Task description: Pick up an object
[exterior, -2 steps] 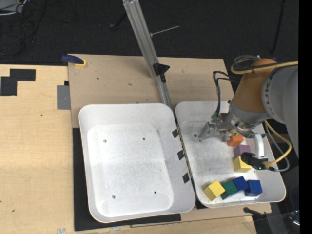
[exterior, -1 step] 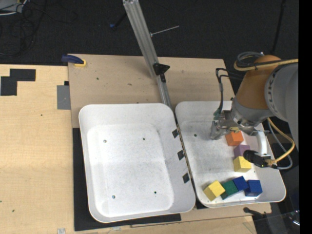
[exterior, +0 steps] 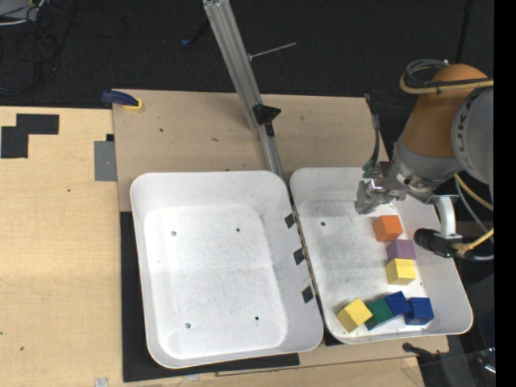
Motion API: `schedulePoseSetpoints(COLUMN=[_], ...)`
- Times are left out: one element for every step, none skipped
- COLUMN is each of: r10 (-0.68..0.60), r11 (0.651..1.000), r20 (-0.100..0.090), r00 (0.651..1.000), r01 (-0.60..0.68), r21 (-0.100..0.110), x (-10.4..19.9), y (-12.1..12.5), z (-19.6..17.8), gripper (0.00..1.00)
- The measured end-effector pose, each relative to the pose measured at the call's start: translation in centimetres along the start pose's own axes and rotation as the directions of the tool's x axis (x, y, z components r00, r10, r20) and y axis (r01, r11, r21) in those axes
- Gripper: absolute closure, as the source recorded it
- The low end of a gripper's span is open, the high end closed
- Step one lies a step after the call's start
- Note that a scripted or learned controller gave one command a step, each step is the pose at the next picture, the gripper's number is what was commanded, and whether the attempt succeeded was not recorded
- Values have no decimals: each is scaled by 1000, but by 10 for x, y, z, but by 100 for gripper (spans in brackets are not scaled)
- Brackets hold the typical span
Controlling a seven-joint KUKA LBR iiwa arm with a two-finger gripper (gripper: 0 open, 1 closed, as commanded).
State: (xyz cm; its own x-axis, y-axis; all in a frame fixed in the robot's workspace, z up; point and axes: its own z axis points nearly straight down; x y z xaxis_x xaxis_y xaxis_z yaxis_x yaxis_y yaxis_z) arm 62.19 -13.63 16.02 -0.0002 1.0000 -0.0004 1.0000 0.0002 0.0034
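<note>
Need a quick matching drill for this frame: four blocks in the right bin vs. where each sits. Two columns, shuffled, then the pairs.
Things:
1. orange block
2. purple block
3. green block
4. lone yellow block

Places:
A. just below the purple one, touching it
B. in the bottom row, between a yellow block and a blue one
C. nearest the gripper, top of the column
D. directly under the orange one

Pairs: 1-C, 2-D, 3-B, 4-A
</note>
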Motion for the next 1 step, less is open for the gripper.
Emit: schedulePoseSetpoints(r10=[0], r11=[1000], r20=[1], r00=[1000], r01=[0], r21=[0], x=[-9], y=[-1], z=[-50], gripper=[100])
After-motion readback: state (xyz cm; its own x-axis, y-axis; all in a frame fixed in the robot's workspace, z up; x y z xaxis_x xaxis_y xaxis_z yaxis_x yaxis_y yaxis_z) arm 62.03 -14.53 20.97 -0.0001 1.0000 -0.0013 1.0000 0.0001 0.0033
